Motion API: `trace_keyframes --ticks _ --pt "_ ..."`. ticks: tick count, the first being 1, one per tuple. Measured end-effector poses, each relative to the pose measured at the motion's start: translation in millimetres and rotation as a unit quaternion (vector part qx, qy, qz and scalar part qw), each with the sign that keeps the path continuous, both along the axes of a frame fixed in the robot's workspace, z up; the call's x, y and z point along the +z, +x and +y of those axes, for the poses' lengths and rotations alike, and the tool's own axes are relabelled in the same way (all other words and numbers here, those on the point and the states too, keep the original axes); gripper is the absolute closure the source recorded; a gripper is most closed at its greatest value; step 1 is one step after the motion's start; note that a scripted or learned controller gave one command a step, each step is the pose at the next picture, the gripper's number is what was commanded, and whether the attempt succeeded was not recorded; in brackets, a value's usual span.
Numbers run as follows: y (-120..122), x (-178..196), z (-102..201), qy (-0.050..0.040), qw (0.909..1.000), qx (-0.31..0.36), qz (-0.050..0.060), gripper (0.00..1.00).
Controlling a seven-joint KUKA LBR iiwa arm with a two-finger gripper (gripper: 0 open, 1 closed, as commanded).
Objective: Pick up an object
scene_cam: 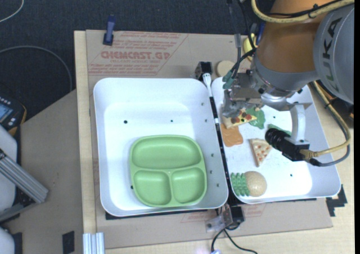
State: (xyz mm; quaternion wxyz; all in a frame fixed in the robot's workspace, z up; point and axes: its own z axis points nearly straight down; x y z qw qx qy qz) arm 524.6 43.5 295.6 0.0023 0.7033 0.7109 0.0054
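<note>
My gripper [232,112] hangs low over the upper left of the right bin [322,175], close to the wall shared with the left bin. Right beside it, touching or nearly so, lies a small red, yellow and green toy food piece [248,117]. Just below the gripper a flat orange-brown piece [231,137] rests on the bin floor. A pizza slice [260,150] lies further right and lower. A beige ball with a green ridged piece [249,183] sits at the bin's front left corner. Whether anything is held is hidden by the wrist.
The left bin [112,98] holds a green divided plate [167,169] in its front half. A black fitting with a yellow cable [286,144] hangs from the arm over the middle of the right bin. The arm's orange band [292,16] covers the bin's back part.
</note>
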Motion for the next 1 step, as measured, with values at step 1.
trace_keyframes --ticks 1 --pt "-47.3 20.8 26.1 -0.0011 1.0 -0.003 0.007 1.0"
